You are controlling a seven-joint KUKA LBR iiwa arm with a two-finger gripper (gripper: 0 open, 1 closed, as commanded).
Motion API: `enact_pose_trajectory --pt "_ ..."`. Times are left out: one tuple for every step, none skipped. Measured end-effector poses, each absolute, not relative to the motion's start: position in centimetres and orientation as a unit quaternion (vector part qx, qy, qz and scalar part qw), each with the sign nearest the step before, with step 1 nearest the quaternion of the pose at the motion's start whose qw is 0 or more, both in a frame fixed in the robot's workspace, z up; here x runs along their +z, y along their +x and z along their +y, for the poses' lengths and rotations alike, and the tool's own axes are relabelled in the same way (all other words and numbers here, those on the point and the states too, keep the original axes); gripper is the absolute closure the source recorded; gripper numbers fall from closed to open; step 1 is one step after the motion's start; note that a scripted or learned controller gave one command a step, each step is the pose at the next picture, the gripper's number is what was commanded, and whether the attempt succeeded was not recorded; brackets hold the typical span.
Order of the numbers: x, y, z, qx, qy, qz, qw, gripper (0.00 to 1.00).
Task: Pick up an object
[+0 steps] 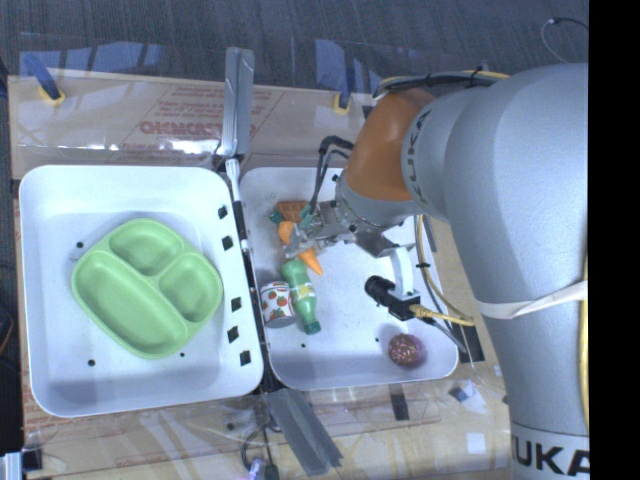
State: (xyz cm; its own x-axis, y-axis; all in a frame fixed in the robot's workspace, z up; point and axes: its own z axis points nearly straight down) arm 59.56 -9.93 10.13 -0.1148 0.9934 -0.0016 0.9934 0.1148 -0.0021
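Hovering low over the orange carrot beside the green bottle, the end effector lifts nothing yet; finger state cannot be told

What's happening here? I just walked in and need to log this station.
A grey KUKA arm reaches into the right bin, its hand low over a cluster of small items: a green bottle, an orange carrot-like piece and a small can. A dark reddish ball lies nearer the bin's front corner. The left bin holds a green divided plate. Nothing looks lifted yet.
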Motion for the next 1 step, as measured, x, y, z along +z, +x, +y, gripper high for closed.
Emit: enact_pose_trajectory --pt "19.23 60.58 -8.35 0.0010 -0.707 -0.707 0.000 1.00"
